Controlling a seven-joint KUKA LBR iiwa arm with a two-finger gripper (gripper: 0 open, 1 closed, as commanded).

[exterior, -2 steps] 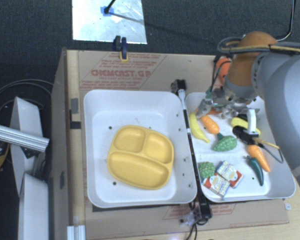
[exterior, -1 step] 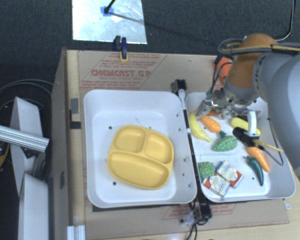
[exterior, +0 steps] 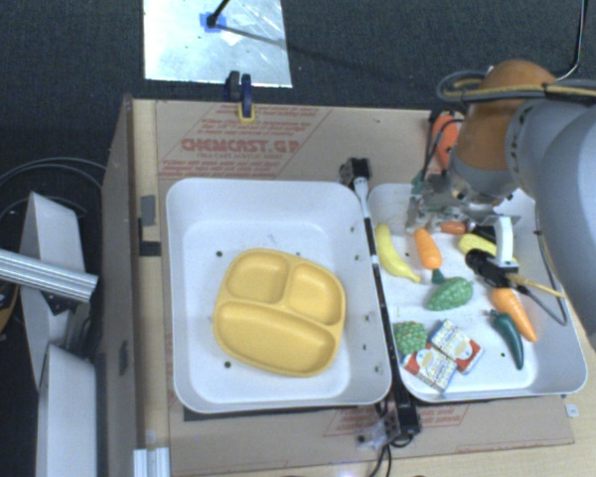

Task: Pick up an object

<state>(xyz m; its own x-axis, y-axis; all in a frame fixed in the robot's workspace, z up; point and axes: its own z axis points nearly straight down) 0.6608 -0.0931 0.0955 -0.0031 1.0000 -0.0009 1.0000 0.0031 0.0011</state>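
You had "CHEMCAST GP" legible on the board (exterior: 240, 146); gripper (exterior: 429, 214) sat over the right bin (exterior: 561, 361), grip state unreadable.

Arm (exterior: 566, 177) cut off at right edge; gripper (exterior: 432, 212) fingertips indistinct; right bin (exterior: 556, 371) far rim behind arm.

Yellow tray (exterior: 278, 311): glossy plastic. White bins (exterior: 194, 266): smooth matt plastic. Bench board (exterior: 268, 137): matt cardboard. Banana (exterior: 392, 253): shiny plastic.
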